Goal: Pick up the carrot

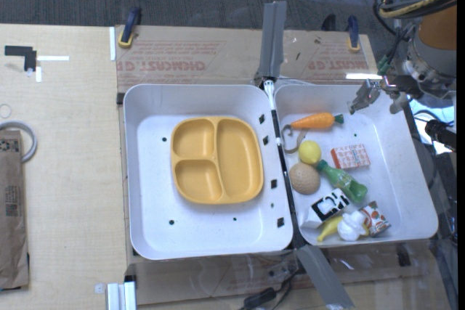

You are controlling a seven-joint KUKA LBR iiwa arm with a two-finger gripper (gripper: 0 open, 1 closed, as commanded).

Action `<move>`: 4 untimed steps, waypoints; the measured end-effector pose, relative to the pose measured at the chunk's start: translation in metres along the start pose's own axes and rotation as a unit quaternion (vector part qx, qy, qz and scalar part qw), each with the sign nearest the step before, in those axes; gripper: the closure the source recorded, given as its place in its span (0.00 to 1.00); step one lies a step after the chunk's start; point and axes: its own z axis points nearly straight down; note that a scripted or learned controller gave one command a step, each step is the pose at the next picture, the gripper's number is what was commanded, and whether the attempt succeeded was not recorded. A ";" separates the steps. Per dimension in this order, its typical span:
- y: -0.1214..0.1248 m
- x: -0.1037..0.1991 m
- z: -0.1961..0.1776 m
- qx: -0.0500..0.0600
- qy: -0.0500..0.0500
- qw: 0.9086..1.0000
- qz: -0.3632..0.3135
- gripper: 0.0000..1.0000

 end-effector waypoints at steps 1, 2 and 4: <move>0.055 0.022 0.088 -0.001 0.000 0.991 -0.134 0.00; 0.056 0.044 0.152 -0.002 -0.001 0.992 -0.127 0.00; 0.043 0.112 0.053 -0.002 -0.001 0.973 -0.230 1.00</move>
